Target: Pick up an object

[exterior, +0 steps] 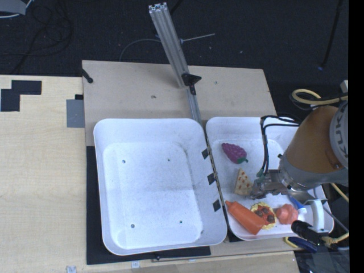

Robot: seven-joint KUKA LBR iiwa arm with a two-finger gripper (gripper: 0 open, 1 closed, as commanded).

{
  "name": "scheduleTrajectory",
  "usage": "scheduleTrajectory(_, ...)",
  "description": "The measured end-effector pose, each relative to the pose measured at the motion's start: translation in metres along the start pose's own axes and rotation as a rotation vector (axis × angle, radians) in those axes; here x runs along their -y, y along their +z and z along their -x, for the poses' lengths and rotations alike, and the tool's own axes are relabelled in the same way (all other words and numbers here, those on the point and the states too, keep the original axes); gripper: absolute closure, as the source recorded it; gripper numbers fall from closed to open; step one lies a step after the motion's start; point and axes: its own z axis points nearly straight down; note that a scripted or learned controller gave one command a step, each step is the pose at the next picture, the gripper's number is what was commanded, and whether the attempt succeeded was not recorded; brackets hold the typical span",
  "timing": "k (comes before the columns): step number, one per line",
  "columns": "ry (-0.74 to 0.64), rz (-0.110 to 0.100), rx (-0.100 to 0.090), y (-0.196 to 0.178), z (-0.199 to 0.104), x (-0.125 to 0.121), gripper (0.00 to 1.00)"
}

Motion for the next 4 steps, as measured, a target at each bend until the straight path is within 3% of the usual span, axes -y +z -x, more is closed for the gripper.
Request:
scheduleTrajectory(2, -0.002, 0.006, 0.001, -0.104, -0.002, -0.010, 1.00)
scheduleTrajectory(3, -0.001, 0.003, 0.000, -0.129, -0.002, -0.011, 1.00)
scheduleTrajectory(4, -0.005, 0.001, -0.001, -0.134, -0.052, -0.015, 1.00)
